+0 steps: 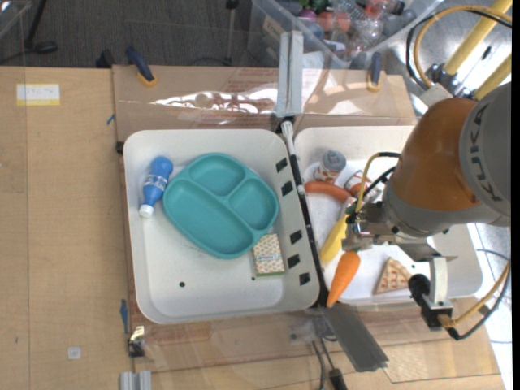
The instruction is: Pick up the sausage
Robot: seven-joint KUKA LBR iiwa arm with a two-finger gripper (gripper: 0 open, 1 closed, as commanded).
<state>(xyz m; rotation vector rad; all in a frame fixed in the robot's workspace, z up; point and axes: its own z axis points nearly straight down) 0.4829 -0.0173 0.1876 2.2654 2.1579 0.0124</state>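
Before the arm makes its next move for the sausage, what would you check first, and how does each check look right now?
1. Sausage visible in the right bin: ok, it lies near the bin's left wall.
2. Sausage free to lift: cannot tell, its right end is hidden behind the arm.
3. Neighbours clear of it: not ok, a small round toy sits just above it and the banana just below.
4. Carrot and waffle piece out of the way: ok, both lie lower in the bin.
5. Gripper lined up over the sausage: cannot tell, the arm's body covers it.
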